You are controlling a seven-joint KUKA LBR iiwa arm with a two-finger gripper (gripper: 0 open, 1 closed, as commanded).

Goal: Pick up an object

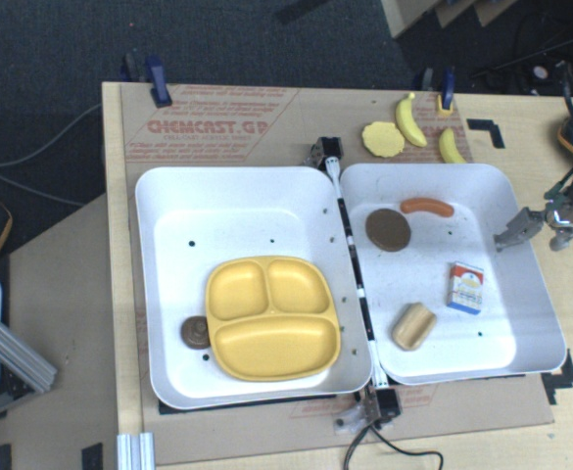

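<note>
Objects for pick-up, camera view: right bin has 4 items. Hot dog, orange-red, lies near back wall. Brown round patty just beside it, toward front-left. Small white carton w/ blue and red print sits mid-right. Tan bread roll near front, left of carton, apart from it.

Left bin: yellow divided plate, 3 compartments, sits front-centre. Small brown cookie touches plate's left edge.

Bench, behind right bin: yellow flat slice, banana just beside it, 2nd banana further right.

Gripper at right bin's right rim, above bin wall, arm coming in from right. Nothing seen between fingers; open vs shut – cannot tell at this size. Well apart from carton and hot dog.
</note>
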